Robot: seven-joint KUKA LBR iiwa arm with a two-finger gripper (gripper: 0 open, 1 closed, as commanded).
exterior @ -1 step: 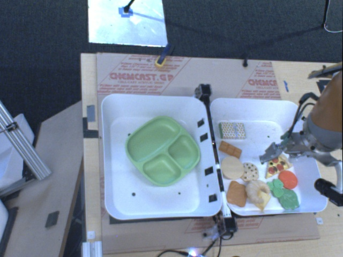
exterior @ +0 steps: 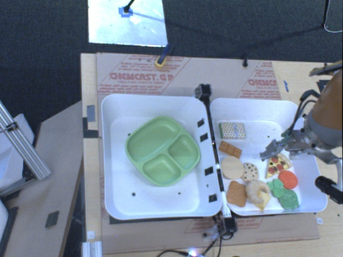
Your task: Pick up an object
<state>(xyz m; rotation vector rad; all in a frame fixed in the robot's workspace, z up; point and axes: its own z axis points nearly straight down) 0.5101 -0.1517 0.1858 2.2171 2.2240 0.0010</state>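
Hovering low over the right bin (exterior: 252, 114), the gripper (exterior: 269, 152) has its dark fingers slightly apart with nothing between them. Nearest candidate is the pizza slice (exterior: 278, 165), just beside the tips on the side toward the bin's near wall, its long axis running diagonally. Judgement: a short shift toward that wall, then a descent.

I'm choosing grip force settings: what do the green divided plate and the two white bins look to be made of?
The green divided plate looks like moulded plastic with a matte finish: uniform pale green, rounded compartment edges, soft shading without sharp glints. The left bin and the right bin look like thin formed white plastic, smooth and slightly glossy, with rounded corners; painted metal cannot be ruled out.
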